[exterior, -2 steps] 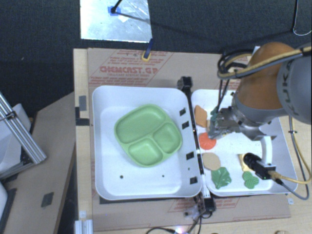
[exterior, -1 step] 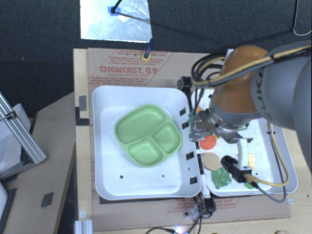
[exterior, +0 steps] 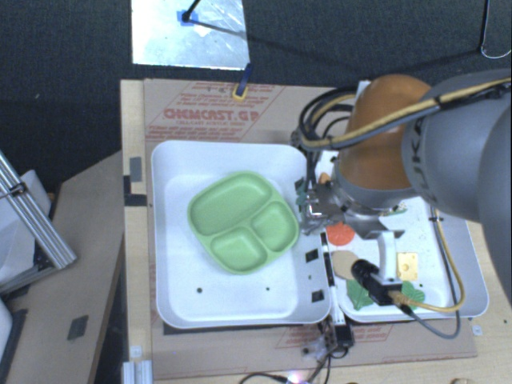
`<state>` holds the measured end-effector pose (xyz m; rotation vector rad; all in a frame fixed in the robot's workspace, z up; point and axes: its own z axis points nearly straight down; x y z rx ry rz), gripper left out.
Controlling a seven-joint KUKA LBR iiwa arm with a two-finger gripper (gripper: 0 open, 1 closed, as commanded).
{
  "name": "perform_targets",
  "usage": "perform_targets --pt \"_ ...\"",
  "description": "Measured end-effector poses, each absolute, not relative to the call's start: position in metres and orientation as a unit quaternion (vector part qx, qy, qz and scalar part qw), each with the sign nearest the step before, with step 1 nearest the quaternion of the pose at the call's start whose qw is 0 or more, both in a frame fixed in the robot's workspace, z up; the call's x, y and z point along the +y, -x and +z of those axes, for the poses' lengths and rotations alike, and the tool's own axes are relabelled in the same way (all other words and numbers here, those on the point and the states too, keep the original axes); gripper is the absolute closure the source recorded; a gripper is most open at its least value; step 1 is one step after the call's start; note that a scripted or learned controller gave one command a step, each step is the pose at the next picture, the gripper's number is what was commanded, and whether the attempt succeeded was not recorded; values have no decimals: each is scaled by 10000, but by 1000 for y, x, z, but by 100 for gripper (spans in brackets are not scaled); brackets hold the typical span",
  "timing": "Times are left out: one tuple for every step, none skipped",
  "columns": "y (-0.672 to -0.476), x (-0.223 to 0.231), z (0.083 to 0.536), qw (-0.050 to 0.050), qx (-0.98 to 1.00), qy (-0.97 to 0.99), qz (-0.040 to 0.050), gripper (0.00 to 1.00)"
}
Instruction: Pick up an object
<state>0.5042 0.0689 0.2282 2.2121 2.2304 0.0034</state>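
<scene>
Over the right shallow white bin (exterior: 472,282), the grey arm's hand (exterior: 360,234) is hovering, its grip impossible to tell.
Next it is needing to descend onto 1 item, perhaps the round red-orange piece (exterior: 341,234).

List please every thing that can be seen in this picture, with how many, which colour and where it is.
shallow white plastic bin: two, white, side by side on the bench.
green divided plastic plate: one, light green, in the left bin.
round red-orange piece: one, red-orange, right bin, near the divider.
tan flat piece: one, tan, below the red-orange piece.
yellow block: one, yellow, right bin.
green leafy toy: one, green, right bin, front edge.
grey arm with orange band: one, over the right bin.
</scene>
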Motion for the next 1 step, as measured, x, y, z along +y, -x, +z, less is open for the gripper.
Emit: perform_targets --pt "-513 66 217 4 7077 -7065 1 100"
